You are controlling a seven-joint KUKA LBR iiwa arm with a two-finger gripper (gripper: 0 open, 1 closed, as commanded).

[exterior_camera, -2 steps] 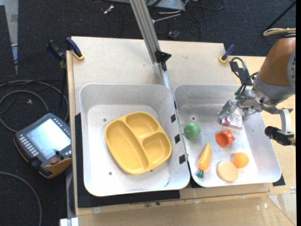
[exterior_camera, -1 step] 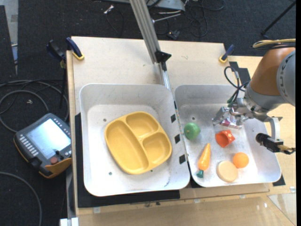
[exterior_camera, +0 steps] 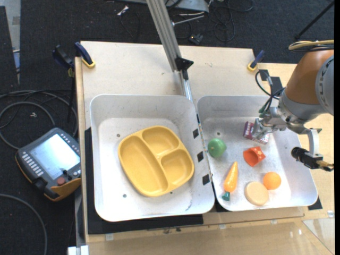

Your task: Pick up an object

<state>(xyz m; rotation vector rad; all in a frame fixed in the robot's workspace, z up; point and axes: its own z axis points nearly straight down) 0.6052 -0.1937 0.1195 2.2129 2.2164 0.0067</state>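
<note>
Right bin (exterior_camera: 297, 198), near edge: I see a beige disc (exterior_camera: 257, 193) at 6 o'clock, an orange ball (exterior_camera: 271, 180) touching it at 5.
Carrot (exterior_camera: 230, 177): tilted, just left of the disc.
Red cup (exterior_camera: 254, 155): bin centre, lying on its side.
Green apple (exterior_camera: 216, 147): 9 o'clock, near the divider.
Left bin (exterior_camera: 101, 158): yellow three-compartment plate (exterior_camera: 155, 160) in the middle.
Gripper (exterior_camera: 259, 136): over a purple-and-silver packet (exterior_camera: 252, 131) at 12 o'clock; I cannot tell its state.
Table (exterior_camera: 133, 68): farthest.

bins (exterior_camera: 106, 116): white | divided plate (exterior_camera: 155, 160): yellow | apple (exterior_camera: 216, 147): green | carrot (exterior_camera: 231, 177): orange, green tip | ball (exterior_camera: 271, 181): orange | round piece (exterior_camera: 257, 193): cream | cup (exterior_camera: 254, 155): red-orange
</note>
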